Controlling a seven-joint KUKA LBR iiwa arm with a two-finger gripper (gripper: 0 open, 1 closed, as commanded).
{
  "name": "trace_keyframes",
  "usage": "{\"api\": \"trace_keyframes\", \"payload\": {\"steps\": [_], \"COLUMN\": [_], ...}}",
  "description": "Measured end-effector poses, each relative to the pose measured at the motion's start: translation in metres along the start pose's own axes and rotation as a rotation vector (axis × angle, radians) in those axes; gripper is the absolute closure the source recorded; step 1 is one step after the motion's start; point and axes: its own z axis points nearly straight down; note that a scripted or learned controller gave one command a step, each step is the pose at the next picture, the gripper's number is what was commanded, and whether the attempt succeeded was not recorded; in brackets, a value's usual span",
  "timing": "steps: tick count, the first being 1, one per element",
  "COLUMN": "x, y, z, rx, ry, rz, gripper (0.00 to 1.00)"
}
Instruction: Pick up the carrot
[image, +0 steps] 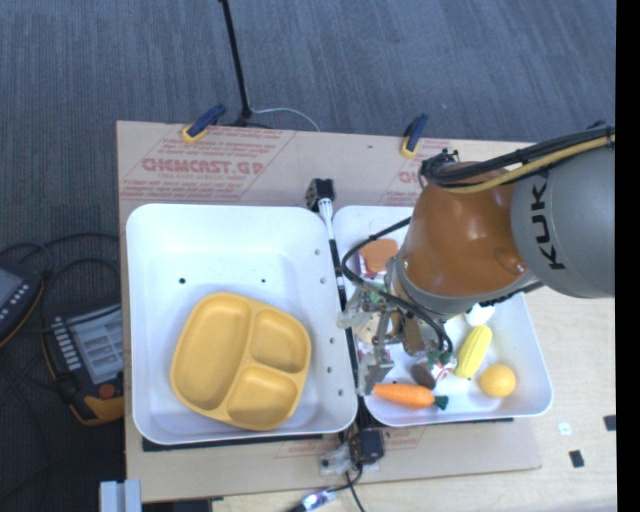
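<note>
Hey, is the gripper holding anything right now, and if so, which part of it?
Nothing shows between the fingers. The gripper hangs above the orange carrot with the green end, which lies flat in the right white bin.

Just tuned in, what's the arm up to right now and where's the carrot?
The KUKA arm reaches in over the right bin, with its gripper low near the bin's left wall. The carrot lies on the bin floor just in front of the gripper, not lifted. A corn cob and lemon lie beside it. The yellow divided tray sits in the left bin.

Fixed overhead cam, slanted down (both bins (150, 300) visible).
</note>
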Motion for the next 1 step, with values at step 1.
{"api": "trace_keyframes", "payload": {"steps": [1], "x": [-0.0422], "y": [-0.1369], "z": [-0.113], "rx": [0.012], "ry": [-0.015], "rz": [0.062], "gripper": [0.0]}}
